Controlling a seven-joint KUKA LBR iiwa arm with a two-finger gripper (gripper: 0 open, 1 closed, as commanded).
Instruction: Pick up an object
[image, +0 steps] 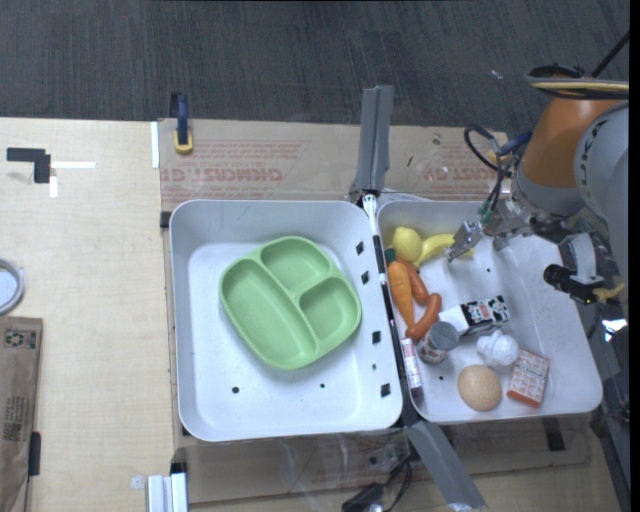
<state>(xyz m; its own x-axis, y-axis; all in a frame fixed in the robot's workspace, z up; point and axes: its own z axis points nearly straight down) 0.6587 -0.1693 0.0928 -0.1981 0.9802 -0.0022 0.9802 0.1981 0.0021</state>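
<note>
1. Two shallow white bins of smooth plastic with rounded corners sit side by side on the pale wood table (80, 300); a grey divider bar runs between them.
2. The left bin (200, 400) holds a light green plate (290, 300), matte, rounded and divided into three compartments, lying flat near the bin's middle.
3. The right bin (570, 350) holds a cluster of small things. A yellow banana (420, 245), smooth and curved, lies at the far left corner. Just in front of it lies an orange carrot (401, 285), long and tapered, with a glossy reddish sausage (425, 310) touching its side.
4. Nearer the middle is a small black-and-white carton (483, 312), boxy, beside a round grey-rimmed tin (437, 342).
5. Toward the front lie a crumpled white lump (497, 348), a smooth tan egg (479, 387) and a flat pink-patterned packet (528, 378), rectangular and tilted against the bin's wall.
6. The arm (575, 140), grey with an orange band, reaches in from the right over the far part of the right bin.
7. The end effector (462, 243), metallic and small, is low just beside the banana's right tip; whether it touches the banana cannot be told.
8. How far its fingers are open cannot be told, and nothing is seen between them.
</note>
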